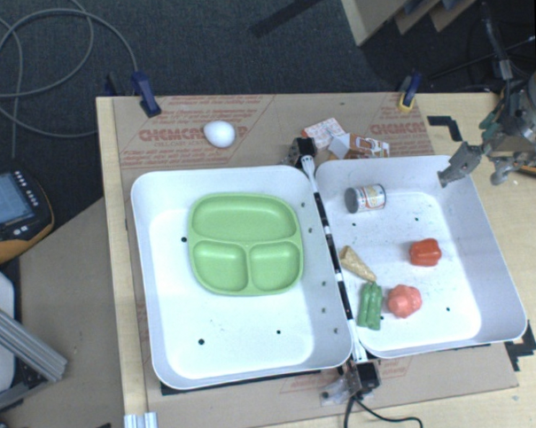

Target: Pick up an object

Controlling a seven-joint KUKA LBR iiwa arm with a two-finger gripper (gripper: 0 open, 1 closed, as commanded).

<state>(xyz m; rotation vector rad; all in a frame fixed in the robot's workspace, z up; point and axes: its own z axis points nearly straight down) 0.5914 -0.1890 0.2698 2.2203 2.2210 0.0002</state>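
Can (366, 197) seemingly well left of tool (478, 159)

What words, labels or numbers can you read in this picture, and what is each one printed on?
"CHEMCRO...", red print, partly legible, on the cardboard sheet behind the left bin.
The same red print behind the right bin: cut off, unreadable.
Can label: too small to read.
Wrappers on the cardboard: print too blurred.
Screen of the device at left: unreadable.
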